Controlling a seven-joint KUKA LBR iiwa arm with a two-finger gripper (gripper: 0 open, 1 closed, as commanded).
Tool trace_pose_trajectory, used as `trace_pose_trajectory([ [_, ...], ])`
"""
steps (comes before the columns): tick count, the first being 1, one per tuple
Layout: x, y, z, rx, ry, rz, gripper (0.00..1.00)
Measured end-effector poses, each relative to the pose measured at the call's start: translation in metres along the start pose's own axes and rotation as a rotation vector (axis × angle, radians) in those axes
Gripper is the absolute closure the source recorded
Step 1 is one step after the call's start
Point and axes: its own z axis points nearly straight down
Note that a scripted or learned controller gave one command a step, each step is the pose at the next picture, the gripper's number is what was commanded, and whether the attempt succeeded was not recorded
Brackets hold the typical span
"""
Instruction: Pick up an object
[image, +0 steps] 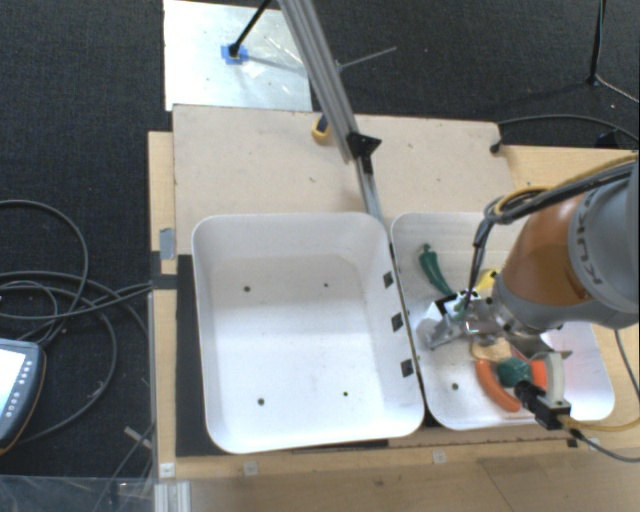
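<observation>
Orange object (493, 385) just beside gripper (437, 333), gripper's state impossible to tell

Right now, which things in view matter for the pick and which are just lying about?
For the pick:
- gripper, low in the right bin
- green-handled tool
- orange object
- teal piece beside it

Lying about:
- left bin
- cables on the floor
- tablet at the view's left edge
- yellow clip on the board
</observation>
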Motion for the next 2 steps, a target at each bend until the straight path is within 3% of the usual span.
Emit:
trace_pose_trajectory([
  [1, 0.0, 0.002, -0.013, -0.004, 0.002, 0.0, 1.0],
  [2, 0.002, 0.003, -0.077, -0.003, 0.003, -0.005, 1.0],
])
